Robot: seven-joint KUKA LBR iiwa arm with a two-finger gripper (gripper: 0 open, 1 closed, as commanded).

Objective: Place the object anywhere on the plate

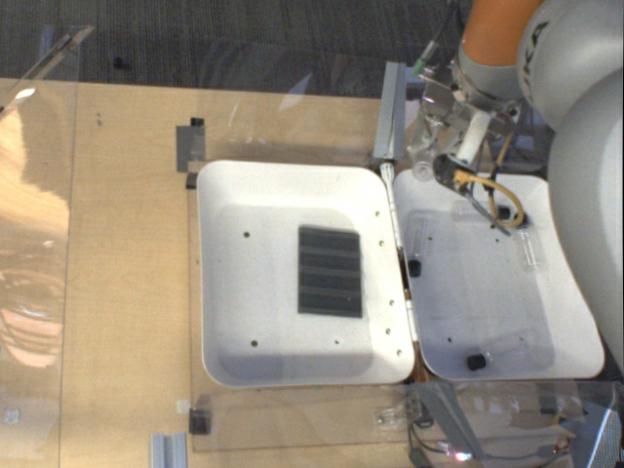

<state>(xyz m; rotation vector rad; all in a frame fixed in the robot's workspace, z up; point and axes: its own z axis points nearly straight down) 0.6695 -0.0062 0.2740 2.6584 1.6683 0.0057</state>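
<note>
Small black object [475, 362]: lying loose on the floor of the right white bin [507, 300], in its lower part, near the front wall, lower right of the frame. Not touching the gripper; well apart from it. Second small dark piece [413, 267]: against the left wall of the same bin, about midway up; too small to identify. Dark ribbed rectangular plate [330, 271]: flat in the middle of the left white bin [244, 291], centre of the frame, long side running up and down, nothing resting on it. Bins side by side, rims just touching along the shared edge. Gripper [436, 164]: at the upper left corner of the right bin, upper right of the frame, partly hidden by wrist hardware; open or closed cannot be told, nothing seen held. Yellow and black cable loop [502, 211]: hanging just below and right of the gripper, over the bin floor. Grey arm [585, 115] with orange band [497, 13]: along the right edge and top right corner. Wooden bench [97, 261]: under both bins, with glare at far left. Grey bracket [193, 144]: at the upper left corner of the left bin. Dark carpet [195, 18]: across the top of the frame.
</note>
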